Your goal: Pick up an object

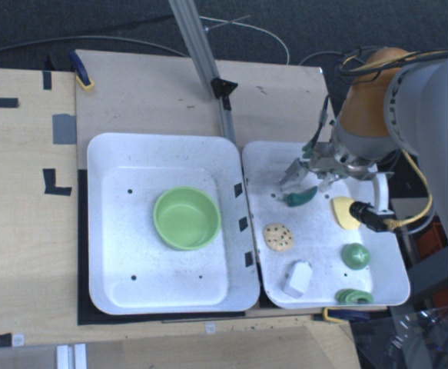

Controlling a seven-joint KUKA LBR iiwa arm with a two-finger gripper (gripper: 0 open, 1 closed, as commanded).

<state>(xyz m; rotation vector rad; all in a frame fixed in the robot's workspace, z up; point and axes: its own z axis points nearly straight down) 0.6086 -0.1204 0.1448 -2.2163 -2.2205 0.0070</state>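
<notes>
Teal object (301, 197): small, dark green-blue, elongated piece lying on the floor of the right bin (263, 277), toward its upper middle. The hand (306, 177) is hovering directly over it, the metal fingers (291, 177) reaching down just above and to its left; whether they are spread, clenched or already touching the piece cannot be told from this angle. Nothing is showing as lifted, so the pick is judged to be at the approach or closing stage, with grasp and raise remaining.

Other right-bin contents, all resting on the floor: yellow piece (345, 212), speckled cookie (278, 237), white block (297, 277), green round piece (355, 255), green ring-like piece (353, 297).

Left bin (108, 283): holding a light green bowl (186, 218), sitting upright near the centre.
</notes>
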